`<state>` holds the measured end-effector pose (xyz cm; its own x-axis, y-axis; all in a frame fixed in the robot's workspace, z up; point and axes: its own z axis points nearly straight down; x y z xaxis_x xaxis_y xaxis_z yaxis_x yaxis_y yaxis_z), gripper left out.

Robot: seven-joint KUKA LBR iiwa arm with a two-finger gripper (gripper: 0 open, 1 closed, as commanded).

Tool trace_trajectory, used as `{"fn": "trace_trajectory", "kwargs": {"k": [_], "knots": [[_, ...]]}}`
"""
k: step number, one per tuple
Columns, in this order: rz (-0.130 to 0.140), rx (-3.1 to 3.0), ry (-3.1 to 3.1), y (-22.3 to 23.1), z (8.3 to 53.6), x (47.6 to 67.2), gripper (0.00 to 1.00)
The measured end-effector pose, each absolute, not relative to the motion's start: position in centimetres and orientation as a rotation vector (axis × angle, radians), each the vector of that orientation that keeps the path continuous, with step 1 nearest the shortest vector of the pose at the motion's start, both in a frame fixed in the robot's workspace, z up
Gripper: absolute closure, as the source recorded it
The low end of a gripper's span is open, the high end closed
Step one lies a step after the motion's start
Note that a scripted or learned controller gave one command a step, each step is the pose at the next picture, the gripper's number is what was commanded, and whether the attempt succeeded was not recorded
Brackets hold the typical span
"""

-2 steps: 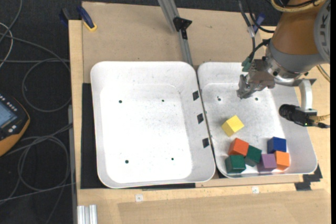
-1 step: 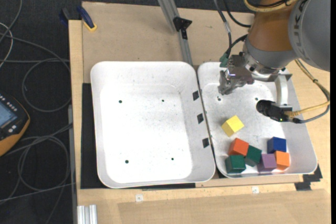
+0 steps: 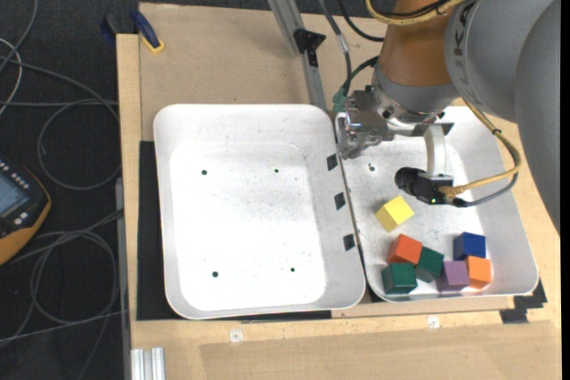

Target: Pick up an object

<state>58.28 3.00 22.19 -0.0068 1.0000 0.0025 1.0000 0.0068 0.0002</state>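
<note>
Six blocks (image 3: 431, 264) crowd the lower right of the frame, packed edge to edge at the near end of the right bin (image 3: 515, 231). A descent into that cluster could land on two at once, wedge them or shove them against the bin wall, and come up with nothing. Just above them the yellow block (image 3: 394, 214) lies alone and turned at an angle; a misaligned grasp could catch its corners and let it slip. Farther up, at centre right, the gripper (image 3: 356, 133) hangs over the bin's left edge, beside the left bin (image 3: 249, 209). Whether it is spread or closed cannot be told. Lowered from there, it would likely meet the rim or bare floor.
</note>
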Motion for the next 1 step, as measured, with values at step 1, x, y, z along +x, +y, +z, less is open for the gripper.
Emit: {"fn": "trace_trajectory", "kwargs": {"k": [1], "knots": [[-0.007,-2.214,-2.230,8.15,24.52,59.17,1.00]]}}
